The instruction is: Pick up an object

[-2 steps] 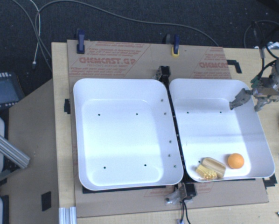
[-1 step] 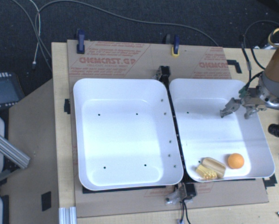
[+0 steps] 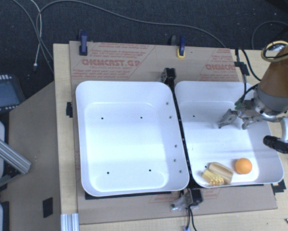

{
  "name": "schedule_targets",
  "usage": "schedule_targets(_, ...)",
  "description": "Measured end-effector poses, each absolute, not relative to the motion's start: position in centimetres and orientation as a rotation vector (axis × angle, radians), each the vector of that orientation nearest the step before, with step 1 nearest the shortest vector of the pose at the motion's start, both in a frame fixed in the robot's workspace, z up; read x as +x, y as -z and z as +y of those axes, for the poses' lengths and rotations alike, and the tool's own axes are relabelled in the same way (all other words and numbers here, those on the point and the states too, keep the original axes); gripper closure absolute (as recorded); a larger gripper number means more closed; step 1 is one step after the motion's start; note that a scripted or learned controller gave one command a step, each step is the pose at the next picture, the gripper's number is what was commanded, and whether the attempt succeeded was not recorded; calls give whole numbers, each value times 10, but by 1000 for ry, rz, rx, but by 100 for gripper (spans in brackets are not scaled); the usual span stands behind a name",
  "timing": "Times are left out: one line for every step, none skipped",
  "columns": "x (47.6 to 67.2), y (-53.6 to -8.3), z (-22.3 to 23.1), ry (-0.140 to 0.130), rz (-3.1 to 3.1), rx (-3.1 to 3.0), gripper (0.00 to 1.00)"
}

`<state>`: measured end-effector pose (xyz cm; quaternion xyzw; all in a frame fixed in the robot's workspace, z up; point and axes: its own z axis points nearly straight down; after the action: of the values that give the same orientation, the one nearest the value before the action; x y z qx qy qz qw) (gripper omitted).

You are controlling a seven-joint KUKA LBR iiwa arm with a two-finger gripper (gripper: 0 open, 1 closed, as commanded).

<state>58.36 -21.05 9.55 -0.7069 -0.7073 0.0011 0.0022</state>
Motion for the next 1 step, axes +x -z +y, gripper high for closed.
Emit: schedule_targets(584, -88, -210, 0, -2222, -2221, 0)
